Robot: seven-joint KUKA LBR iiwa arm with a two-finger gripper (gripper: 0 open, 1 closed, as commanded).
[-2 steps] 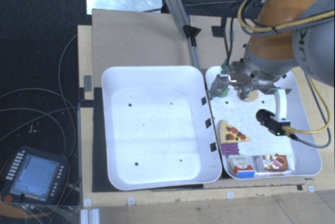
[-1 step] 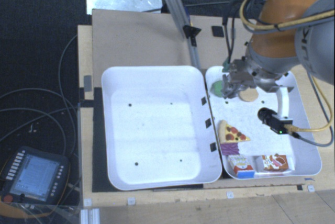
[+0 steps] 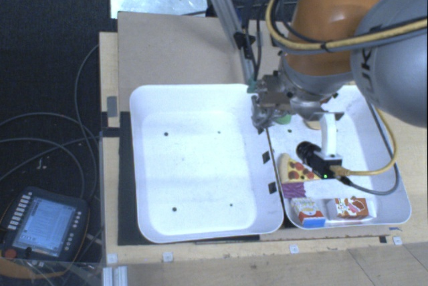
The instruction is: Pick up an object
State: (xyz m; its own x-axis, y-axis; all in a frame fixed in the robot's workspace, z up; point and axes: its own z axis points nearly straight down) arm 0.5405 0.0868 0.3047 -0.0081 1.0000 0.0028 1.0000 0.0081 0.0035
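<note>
Gripper [image 3: 266,119] at right bin's [image 3: 394,208] near-left wall, finger state unclear, pizza-slice toy [image 3: 295,170], two red-and-white cartons [image 3: 309,212] along front edge

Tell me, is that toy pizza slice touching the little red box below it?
Cannot tell. In the camera view the pizza slice sits right above the red box, with a purple item between them hiding any gap.

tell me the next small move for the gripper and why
Probably lower straight down toward the green object. The gripper sits at the right bin's upper left corner beside it, with nothing visibly between its fingers, and the pizza slice toy lies farther off.
</note>
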